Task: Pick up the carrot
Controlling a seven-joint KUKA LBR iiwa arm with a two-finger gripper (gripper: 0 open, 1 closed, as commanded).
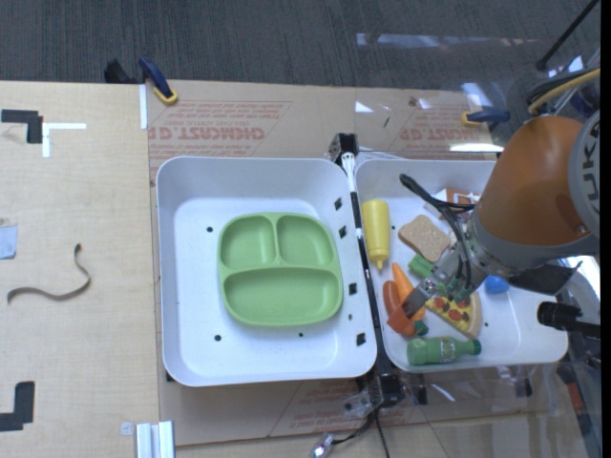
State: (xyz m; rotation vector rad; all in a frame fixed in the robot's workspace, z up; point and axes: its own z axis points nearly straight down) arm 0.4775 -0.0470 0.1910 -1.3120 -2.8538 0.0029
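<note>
The carrot (395, 309) lies in the right bin (520, 337) near its left wall, orange-red, with a green top toward the front. My gripper (427, 292) hangs low over the bin, just right of the carrot and touching or nearly touching its upper side. The arm's orange band and wrist hide the bin's right half. From this angle nothing can be made out held in the gripper.
The right bin also holds a yellow bottle (376, 229), a bread slice (426, 238), a small orange piece (402, 277), a pizza slice (456, 314), a green bottle (442, 350) and a blue item (495, 283). A green divided plate (280, 269) sits in the left bin (181, 284).
</note>
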